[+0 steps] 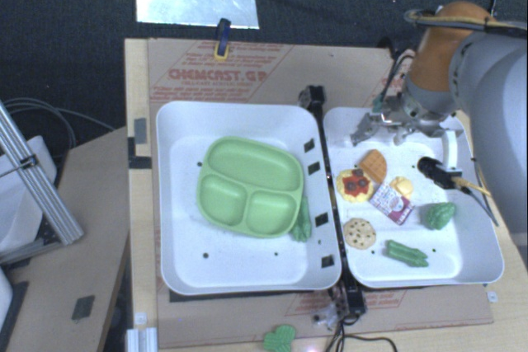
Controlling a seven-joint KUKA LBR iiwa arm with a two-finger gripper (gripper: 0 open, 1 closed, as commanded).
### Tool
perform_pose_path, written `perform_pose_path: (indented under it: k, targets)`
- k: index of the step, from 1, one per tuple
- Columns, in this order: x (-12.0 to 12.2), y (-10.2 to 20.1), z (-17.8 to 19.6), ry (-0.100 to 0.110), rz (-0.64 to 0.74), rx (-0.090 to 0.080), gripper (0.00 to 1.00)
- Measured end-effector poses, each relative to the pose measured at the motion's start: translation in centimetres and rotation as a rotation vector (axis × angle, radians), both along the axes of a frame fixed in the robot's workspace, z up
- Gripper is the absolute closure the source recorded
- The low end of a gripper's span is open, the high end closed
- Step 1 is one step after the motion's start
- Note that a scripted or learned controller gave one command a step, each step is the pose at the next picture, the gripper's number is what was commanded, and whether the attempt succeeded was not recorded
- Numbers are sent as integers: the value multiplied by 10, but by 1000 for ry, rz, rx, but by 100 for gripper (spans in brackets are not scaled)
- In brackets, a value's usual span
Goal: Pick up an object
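Over the far edge of the right bin (483, 260) hangs the gripper (370, 130), its finger state impossible to tell. Below it lie a waffle (374, 166), pizza slice (355, 185), red packet (391, 204), cookie (360, 233), broccoli (439, 215) and green pod (407, 253). Left bin (177, 260): green divided plate (250, 186).

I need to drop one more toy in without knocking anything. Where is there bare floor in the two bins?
Left bin: bare floor in front of and left of the green tray. Right bin: crowded in the middle around the pizza, cookie and red packet; bare strip along its front edge.
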State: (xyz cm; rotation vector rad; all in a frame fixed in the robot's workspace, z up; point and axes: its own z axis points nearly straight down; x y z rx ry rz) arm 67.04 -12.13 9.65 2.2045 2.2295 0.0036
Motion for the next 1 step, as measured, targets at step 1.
perform_pose_path:
  k: [1]
  targets:
    - [-56,25,-13,8,-11,4,0]
